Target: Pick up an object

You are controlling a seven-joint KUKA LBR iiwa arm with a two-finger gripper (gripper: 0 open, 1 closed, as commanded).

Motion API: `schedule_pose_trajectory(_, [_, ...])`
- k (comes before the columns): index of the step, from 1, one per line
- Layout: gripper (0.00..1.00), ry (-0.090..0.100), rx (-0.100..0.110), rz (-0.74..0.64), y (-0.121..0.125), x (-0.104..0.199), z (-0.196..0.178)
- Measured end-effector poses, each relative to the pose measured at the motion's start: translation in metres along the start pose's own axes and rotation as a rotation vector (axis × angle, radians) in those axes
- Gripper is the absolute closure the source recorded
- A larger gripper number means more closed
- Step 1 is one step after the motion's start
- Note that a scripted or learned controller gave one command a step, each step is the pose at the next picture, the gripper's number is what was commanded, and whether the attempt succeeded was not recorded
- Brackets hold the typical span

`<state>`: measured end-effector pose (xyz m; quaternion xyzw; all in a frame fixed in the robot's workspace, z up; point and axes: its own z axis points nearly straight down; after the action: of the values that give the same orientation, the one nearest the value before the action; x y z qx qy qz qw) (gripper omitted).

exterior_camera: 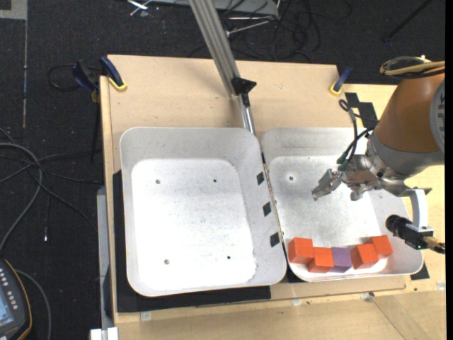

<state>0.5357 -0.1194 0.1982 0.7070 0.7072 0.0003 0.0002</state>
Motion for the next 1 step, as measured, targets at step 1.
schedule_pose_trajectory(1, [0.0,-0.003,-0.009,-0.002,0.0088,-0.0079,-0.0925])
